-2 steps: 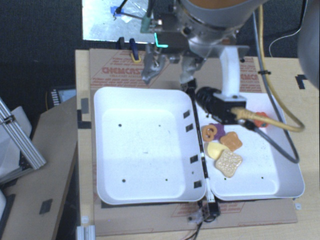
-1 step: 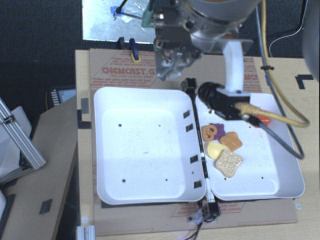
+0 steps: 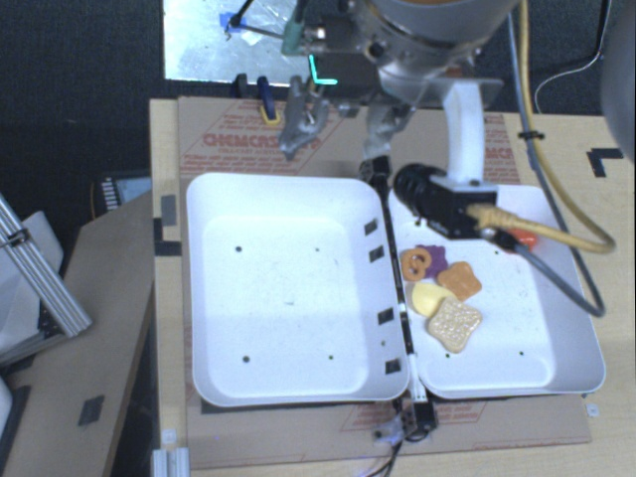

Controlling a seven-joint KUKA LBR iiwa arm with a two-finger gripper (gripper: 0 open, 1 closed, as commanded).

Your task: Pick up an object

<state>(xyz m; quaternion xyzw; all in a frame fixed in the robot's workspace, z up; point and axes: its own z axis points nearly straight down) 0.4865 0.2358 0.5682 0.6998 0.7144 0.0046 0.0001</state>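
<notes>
My gripper (image 3: 338, 132) hangs high over the far edge of the bench, above the back of the divide between the two bins. Its two fingers (image 3: 300, 125) stand well apart, open, with nothing between them. In the right bin (image 3: 517, 351), near its left wall, lies a small cluster: a pretzel (image 3: 415, 261), a purple piece (image 3: 434, 255), an orange-brown cracker (image 3: 461, 281), a pale yellow piece (image 3: 427, 299) and a speckled slice of toast (image 3: 455, 324). A small red-orange thing (image 3: 524, 236) lies further back, partly hidden by a cable.
The left bin (image 3: 283, 296) is to the left of the cluster. A ridge with black clips (image 3: 390, 286) divides the bins. Cardboard (image 3: 229, 137) lies under both. A yellow cable (image 3: 566, 217) sweeps over the right bin's back.
</notes>
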